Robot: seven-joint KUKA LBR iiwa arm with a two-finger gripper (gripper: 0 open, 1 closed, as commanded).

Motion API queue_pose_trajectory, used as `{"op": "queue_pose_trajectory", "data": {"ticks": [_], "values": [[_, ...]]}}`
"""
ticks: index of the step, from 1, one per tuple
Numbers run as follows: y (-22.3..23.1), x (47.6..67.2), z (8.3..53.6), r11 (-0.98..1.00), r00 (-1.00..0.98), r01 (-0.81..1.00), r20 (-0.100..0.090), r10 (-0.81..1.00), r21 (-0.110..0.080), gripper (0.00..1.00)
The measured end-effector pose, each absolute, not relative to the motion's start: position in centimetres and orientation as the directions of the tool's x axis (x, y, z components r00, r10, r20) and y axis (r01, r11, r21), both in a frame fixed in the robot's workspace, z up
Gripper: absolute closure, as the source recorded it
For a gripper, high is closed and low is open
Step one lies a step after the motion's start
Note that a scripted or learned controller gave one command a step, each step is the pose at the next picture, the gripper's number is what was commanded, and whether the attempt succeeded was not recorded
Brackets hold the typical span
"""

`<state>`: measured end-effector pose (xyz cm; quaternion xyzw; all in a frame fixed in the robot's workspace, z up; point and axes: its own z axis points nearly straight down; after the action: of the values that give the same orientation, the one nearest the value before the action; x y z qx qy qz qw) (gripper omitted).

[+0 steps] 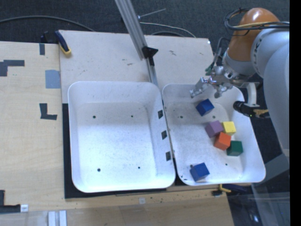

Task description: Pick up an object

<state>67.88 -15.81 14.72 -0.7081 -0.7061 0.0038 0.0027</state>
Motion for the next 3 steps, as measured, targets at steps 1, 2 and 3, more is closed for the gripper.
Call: {"op": "queue_pose_trajectory", "data": {"ticks": [1,2,3], "values": [[-10.0,68.1,13.3,0.006,-0.006,1.000,0.002,1.000,-0.004,0.00],[-16.5,66.8,8.9,-0.004,0.004,1.000,-0.003,1.000,-0.006,0.00],[-17.4,62.1,9.2,-0.001,0.001,1.000,-0.001,1.000,-0.005,0.00]]}}
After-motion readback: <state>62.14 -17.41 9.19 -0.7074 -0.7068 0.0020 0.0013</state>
